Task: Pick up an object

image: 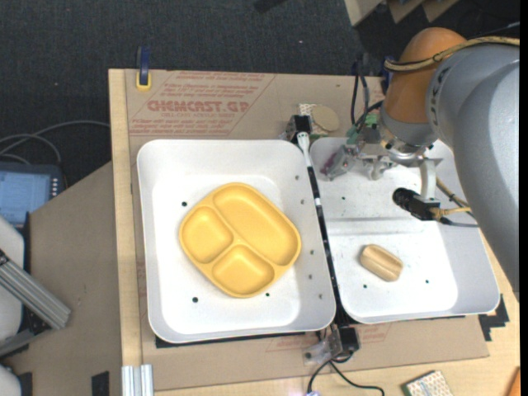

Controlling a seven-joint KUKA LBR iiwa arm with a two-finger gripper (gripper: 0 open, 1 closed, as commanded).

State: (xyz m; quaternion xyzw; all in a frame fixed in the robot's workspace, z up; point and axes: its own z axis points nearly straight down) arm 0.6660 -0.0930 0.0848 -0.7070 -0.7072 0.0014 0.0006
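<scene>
A yellow divided plate [239, 238] is seen in the left bin [157, 304], well left of the gripper [363, 157]. In the right bin [470, 295], a tan oblong block [380, 262] lies below the jaws, well apart, its long axis running upper-left to lower-right. Whether the jaws are apart cannot be told.
</scene>
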